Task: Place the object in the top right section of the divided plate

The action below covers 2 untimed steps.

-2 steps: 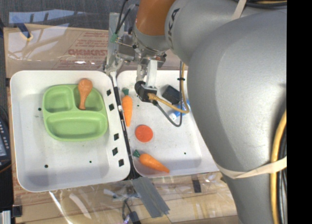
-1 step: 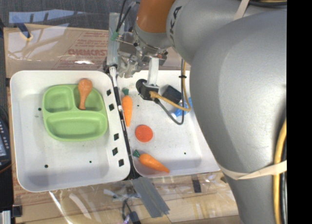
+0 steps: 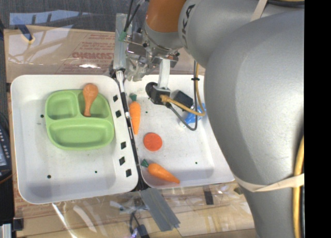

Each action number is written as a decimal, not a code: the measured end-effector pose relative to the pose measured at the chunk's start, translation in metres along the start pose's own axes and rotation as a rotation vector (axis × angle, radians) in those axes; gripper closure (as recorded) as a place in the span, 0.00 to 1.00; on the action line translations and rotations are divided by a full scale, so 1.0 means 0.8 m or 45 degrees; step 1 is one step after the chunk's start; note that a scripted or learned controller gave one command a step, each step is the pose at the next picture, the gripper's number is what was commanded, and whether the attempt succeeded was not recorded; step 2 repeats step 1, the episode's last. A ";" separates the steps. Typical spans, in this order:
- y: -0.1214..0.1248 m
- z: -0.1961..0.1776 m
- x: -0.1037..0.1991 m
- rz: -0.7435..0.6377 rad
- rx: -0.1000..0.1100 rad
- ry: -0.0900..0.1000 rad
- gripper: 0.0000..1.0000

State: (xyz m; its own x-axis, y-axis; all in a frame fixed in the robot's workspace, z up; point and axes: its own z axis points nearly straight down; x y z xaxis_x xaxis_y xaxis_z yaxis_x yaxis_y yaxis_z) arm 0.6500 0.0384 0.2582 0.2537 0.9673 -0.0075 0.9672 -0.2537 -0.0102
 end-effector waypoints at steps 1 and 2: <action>0.000 -0.011 0.001 -0.007 0.003 -0.002 1.00; 0.000 -0.011 0.001 -0.007 0.003 -0.002 1.00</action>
